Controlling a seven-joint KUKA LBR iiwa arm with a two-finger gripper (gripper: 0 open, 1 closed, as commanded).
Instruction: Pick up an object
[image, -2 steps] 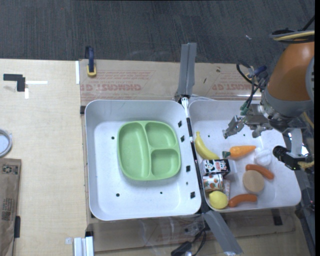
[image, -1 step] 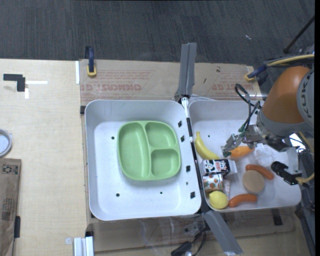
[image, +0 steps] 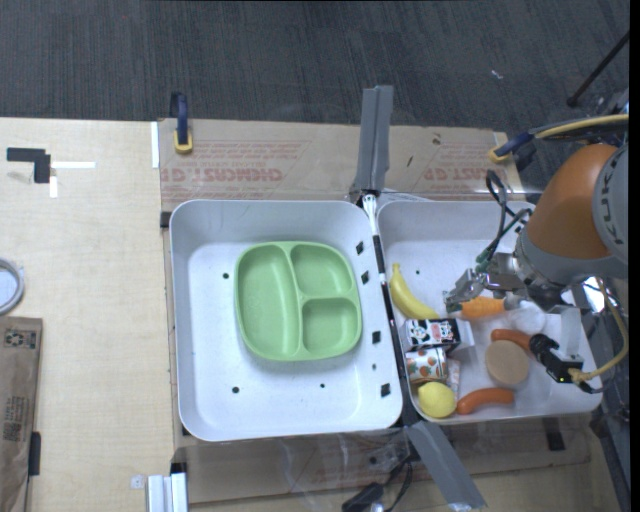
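- One green divided plate (image: 298, 299) lies flat in the left bin (image: 200, 400), apart from the pickable clutter.
- One banana (image: 407, 294) at the right bin's (image: 440, 225) 9 o'clock; one lemon (image: 436, 398) at 7.
- Gripper (image: 468, 292) sits low beside an orange piece (image: 484, 308), probably the target; its opening cannot be told.

My arm (image: 570, 215) is mostly a fat rounded orange band with grey casing under it, over the right bin (image: 440, 235). Yellow and black cables loop off the top of the band. My gripper (image: 468, 292) is dull grey metal with a small green bit on it.
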